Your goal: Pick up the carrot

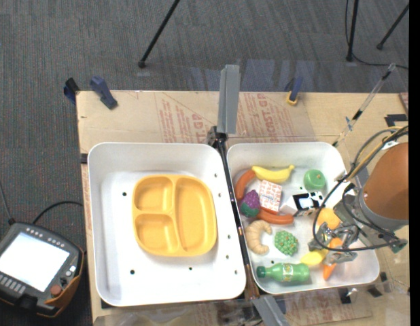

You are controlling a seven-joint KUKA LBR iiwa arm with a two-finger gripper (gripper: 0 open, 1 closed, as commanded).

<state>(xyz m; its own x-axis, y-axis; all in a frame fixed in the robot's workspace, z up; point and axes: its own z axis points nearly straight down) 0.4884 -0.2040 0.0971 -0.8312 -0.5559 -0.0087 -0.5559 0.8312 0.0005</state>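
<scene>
The carrot point(329, 271) is a small orange piece lying in the right bin point(363, 272) near its front right corner. Its upper end runs under the gripper, so only its lower tip and an orange patch show. My gripper point(336, 243) is low in the right bin, directly over the carrot's upper end, and the grey arm with its orange band point(393, 185) comes in from the right. Wrist parts and cables hide how the gripper meets the carrot.
Packed around the carrot are a lemon point(312, 258), green bottle point(283, 272), orange fruit point(327, 217), green berry point(286, 242), croissant point(257, 236), sausage point(276, 216), carton point(270, 195), grapes point(251, 202), banana point(272, 174) and green apple point(315, 178). The left bin point(108, 250) holds a yellow divided plate point(175, 214).
</scene>
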